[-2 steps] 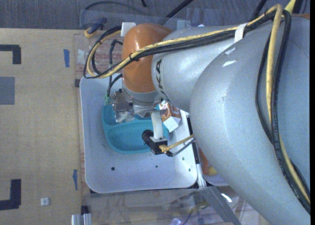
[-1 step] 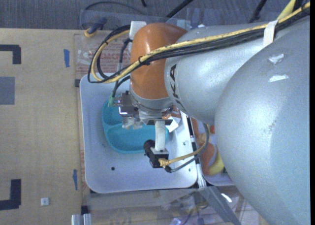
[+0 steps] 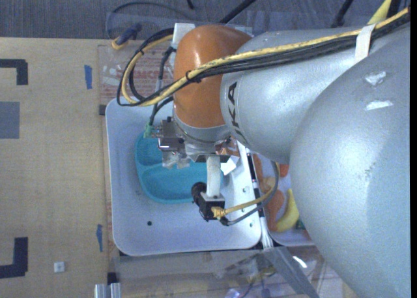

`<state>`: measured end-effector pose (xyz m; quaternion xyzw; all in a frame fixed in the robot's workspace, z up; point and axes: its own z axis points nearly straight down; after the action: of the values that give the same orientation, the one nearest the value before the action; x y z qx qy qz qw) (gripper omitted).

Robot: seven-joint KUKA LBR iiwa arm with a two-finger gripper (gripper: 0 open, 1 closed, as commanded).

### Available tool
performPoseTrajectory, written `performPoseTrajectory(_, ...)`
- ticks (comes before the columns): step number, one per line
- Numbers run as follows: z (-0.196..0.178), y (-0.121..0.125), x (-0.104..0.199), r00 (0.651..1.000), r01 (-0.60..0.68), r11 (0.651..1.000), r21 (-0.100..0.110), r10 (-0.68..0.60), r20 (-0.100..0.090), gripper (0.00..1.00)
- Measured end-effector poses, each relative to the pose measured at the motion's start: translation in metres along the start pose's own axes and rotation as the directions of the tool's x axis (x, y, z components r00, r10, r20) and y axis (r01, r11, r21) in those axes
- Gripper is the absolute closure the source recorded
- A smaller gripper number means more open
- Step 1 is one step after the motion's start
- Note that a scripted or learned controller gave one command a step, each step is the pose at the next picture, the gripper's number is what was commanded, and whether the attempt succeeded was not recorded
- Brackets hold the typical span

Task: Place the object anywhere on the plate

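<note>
A blue divided plate (image 3: 155,174) lies in the left white bin (image 3: 127,212), partly covered by the arm's wrist. My gripper (image 3: 174,160) hangs directly over the plate's right part, under the orange band (image 3: 202,78). The wrist blocks the view of what is beneath it, so I cannot make out any object on or above the plate.
The grey arm covers most of the right side and much of the right bin. Orange and yellow items (image 3: 285,208) peek out in the right bin below the arm. A black cable fitting (image 3: 207,204) sticks out near the plate's lower right. A wooden bench surface lies to the left.
</note>
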<state>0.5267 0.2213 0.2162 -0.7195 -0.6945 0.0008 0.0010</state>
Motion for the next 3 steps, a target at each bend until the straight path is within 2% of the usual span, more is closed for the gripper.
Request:
performPoseTrajectory(1, 0.000, 0.000, 0.000, 1.000, 0.000, 1.000, 0.000, 0.000, 0.000, 0.00)
performPoseTrajectory(2, -0.010, 0.001, 0.000, 1.000, 0.000, 1.000, 0.000, 0.000, 0.000, 1.00)
performPoseTrajectory(3, 0.005, 0.021, 0.000, 0.998, 0.064, 0.998, -0.004, -0.064, 0.001, 1.00)
